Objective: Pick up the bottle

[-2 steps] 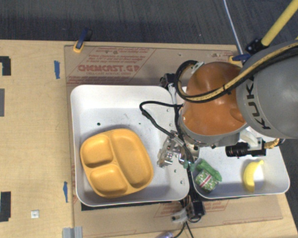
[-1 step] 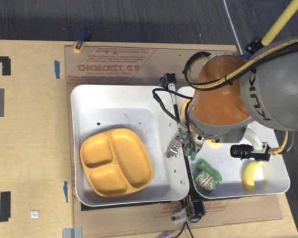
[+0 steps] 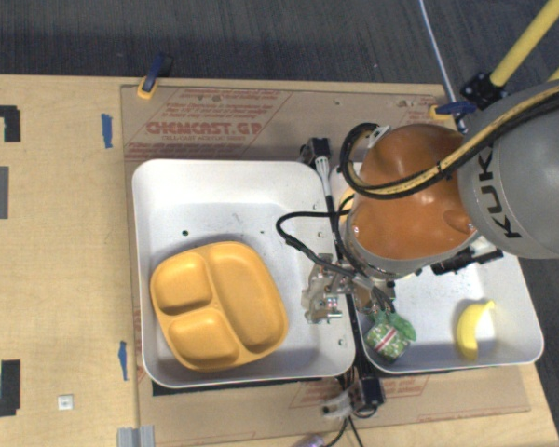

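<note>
Here the claw [image 3: 334,298] hangs low at the right edge of the left bin [image 3: 168,189], just beside the wall it shares with the right bin [image 3: 517,343]; its metal parts blur together under the orange wrist, so I cannot tell how it is set or whether it grips anything. Close by, just across the divider in the right bin's near-left corner, lies a small green and red item [image 3: 389,334] that may be the bottle, though it is too small to be sure. It looks untouched, so the pick seems not yet done. Farther right lies a yellow banana-like thing [image 3: 473,328]; a yellow 3-part tray [image 3: 219,303] rests in the left bin on the bench [image 3: 56,250].
</note>
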Controlling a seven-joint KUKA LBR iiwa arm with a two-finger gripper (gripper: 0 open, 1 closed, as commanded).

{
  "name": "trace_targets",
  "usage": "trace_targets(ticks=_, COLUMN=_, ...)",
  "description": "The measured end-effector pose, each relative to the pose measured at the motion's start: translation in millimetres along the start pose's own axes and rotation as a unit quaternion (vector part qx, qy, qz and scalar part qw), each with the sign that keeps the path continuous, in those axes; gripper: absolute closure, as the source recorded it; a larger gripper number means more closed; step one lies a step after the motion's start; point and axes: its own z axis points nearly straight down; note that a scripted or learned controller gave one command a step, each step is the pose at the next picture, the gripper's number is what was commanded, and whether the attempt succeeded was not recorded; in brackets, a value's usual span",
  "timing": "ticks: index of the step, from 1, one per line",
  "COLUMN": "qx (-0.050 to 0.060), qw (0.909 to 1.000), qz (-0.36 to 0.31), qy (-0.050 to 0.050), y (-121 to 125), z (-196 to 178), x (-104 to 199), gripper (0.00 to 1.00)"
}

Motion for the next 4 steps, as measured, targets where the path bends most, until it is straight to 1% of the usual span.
trace_targets(ticks=1, qx=0.0, qw=0.9841, qz=0.177, qy=-0.002, y=-51, z=-11, x=-2, gripper=1.0)
trace_targets(ticks=2, qx=0.0, qw=0.9999, qz=0.011, qy=0.0, y=-5, z=-1, x=-2, gripper=1.0)
trace_targets(ticks=3, qx=0.0, qw=0.9996, qz=-0.03, qy=0.0, y=-40, z=0, x=-2, gripper=1.0)
trace_targets(ticks=4, qx=0.0, qw=0.9995, qz=-0.03, qy=0.0, y=-39, z=0, x=-2, gripper=0.0)
